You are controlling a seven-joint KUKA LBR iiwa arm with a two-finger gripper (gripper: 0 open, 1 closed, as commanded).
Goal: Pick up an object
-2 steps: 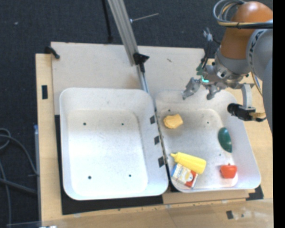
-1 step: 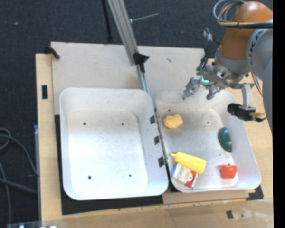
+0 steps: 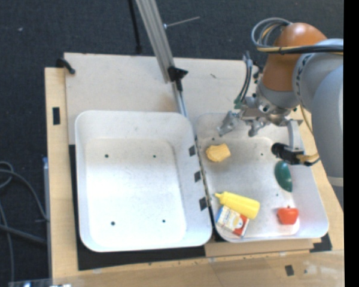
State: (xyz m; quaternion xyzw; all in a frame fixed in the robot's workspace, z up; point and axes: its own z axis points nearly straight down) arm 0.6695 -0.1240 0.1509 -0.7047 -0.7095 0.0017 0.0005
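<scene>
No text, brand, number or sign can be read anywhere on the bench (image 3: 119, 82).

Only candidate: the small carton (image 3: 232, 222) near the front edge of the right bin (image 3: 311, 217), lying partly under the yellow bottle (image 3: 238, 203). It carries a printed face, red and orange with a pale patch (any lettering on it is too small and blurred to make out).

Small dark tags on the bench's left edge (image 3: 55, 116) and front edge (image 3: 290, 270) show no legible marks either.

hand (image 3: 242, 124) above right bin (image 3: 314, 214) (spread), mustard bottle (image 3: 237, 203)
</scene>
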